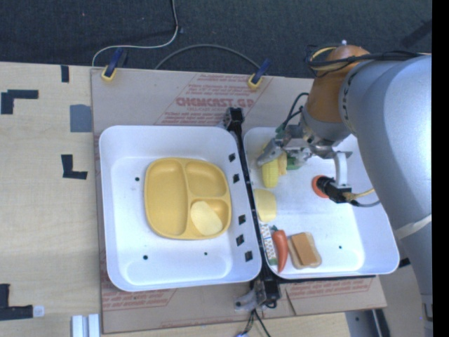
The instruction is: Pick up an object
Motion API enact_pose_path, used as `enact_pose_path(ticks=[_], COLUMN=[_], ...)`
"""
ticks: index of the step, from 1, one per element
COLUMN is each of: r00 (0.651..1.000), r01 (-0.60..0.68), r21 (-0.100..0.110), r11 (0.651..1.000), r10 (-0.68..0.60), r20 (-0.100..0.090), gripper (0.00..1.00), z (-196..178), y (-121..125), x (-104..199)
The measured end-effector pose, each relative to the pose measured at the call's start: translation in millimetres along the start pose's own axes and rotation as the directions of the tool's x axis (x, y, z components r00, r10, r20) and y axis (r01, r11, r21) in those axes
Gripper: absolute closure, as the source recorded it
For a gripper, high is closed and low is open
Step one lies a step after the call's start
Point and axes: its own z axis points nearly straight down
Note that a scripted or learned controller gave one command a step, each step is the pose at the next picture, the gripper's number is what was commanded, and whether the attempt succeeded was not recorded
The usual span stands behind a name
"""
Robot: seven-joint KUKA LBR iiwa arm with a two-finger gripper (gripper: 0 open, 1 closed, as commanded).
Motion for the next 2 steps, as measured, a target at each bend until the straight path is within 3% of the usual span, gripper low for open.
enact_pose_path(ticks=[1,2], r00=[1.000,1.000], r01=[0.002,0.005], r21=[-0.004,0.002], r11=[1.000,1.000], r10=[-0.002,-0.005], r20=[-0.002,-0.003], gripper=[0.00,1.00], z=[-0.5,-9.4], y=[-7.0,-6.6], x=[-0.1,-0.2])
